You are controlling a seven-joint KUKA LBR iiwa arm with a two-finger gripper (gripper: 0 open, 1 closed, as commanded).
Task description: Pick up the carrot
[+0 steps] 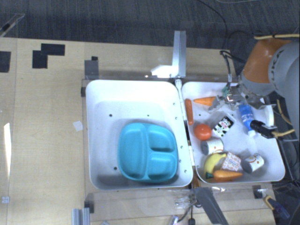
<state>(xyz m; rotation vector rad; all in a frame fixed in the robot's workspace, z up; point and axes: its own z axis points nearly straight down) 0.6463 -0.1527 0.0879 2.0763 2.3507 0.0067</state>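
A small orange carrot [204, 101] lies pointing left near the back of the right bin [276, 172]. My gripper [224, 98] hangs low just to the carrot's right, at its thick end, reaching in from the grey arm with the orange band [259, 62]. Whether the carrot is between the jaws is not visible. A second orange, carrot-like piece [227, 175] lies at the front of the same bin, beside a banana [213, 163].
The right bin also holds a red sausage [188, 111], a tomato [203, 131], a black-and-white die [223, 125], a blue bottle [246, 114], small cups [213, 146] and a cup [254, 162]. The left bin [101, 125] carries a blue divided tray [147, 151].
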